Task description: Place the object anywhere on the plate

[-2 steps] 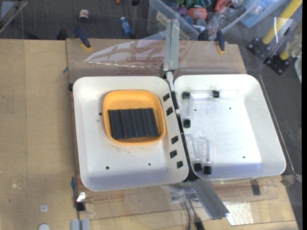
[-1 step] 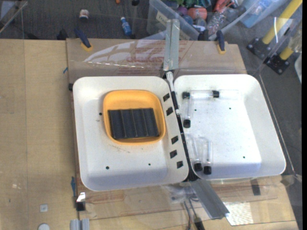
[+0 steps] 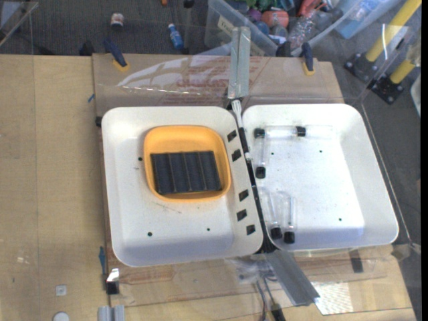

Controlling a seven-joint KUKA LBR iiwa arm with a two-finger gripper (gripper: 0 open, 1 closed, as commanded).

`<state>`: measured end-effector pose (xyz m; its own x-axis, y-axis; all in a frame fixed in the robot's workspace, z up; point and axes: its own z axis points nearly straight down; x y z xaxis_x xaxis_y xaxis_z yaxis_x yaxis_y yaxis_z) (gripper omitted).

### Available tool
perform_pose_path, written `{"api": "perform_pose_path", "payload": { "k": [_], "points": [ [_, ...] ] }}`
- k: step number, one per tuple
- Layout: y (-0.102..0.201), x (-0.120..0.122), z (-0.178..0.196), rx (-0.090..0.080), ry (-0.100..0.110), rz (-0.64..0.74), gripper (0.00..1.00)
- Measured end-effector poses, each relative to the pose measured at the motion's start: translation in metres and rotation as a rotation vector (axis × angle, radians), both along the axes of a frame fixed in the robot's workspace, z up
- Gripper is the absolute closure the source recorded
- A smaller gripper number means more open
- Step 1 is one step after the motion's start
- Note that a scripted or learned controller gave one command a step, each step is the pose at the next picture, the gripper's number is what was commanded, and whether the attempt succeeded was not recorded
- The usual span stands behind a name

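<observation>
1. The dark ridged object [image 3: 186,172] covers most of the orange plate [image 3: 155,142]; its rim stays bare.
2. In the right bin [image 3: 348,179], what look like clear tubes [image 3: 277,132] crowd the left side.

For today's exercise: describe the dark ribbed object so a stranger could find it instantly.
Start at the left shallow white bin. Inside it sits a rounded orange plastic plate. The dark grey ribbed rectangular block lies flat on that plate, the only dark slab with parallel grooves.

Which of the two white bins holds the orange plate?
The left bin. The orange plate sits in it, carrying a dark ridged block; the right bin has clear tubes with black caps instead.
</observation>
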<state>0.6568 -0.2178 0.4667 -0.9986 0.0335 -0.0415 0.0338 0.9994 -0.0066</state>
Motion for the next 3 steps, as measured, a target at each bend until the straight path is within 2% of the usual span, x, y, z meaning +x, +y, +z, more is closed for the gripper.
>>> {"api": "perform_pose_path", "payload": {
  "k": [3],
  "points": [
    [-0.001,0.003,0.042,-0.006,-0.044,-0.005,1.0]
  ]
}}
